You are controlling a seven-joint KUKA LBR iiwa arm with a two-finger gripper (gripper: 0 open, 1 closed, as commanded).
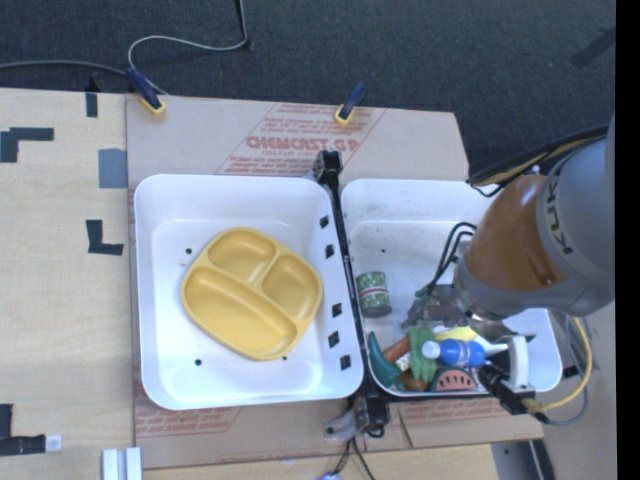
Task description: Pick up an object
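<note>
A: The bench is covered with brown cardboard (300,143), and behind it is a dark carpet. Two white bins stand side by side on it. The left bin (160,268) holds a yellow divided plate (252,291). The right bin (400,213) holds the small things.

B: Which things can the arm take?

A: A small green can (373,293) stands alone near the wall between the bins. Near the front edge is a pile: a blue and white bottle (460,352), something orange (397,350), a green piece (381,362) and a watermelon slice toy (463,379).

B: And the gripper?

A: The gripper (440,313) is low over the right bin, just beside the pile, under the orange band (510,238) of the arm. The wrist hides its tips, so I cannot tell how it stands, and I see nothing held in it.

B: So which step is it?

A: I think it is the reach, before any grasp. The next move calls for choosing one object and coming down straight on it. The pile is crowded, with things touching, so a neighbour can slip in. The can is free, but the bin wall is close.
</note>
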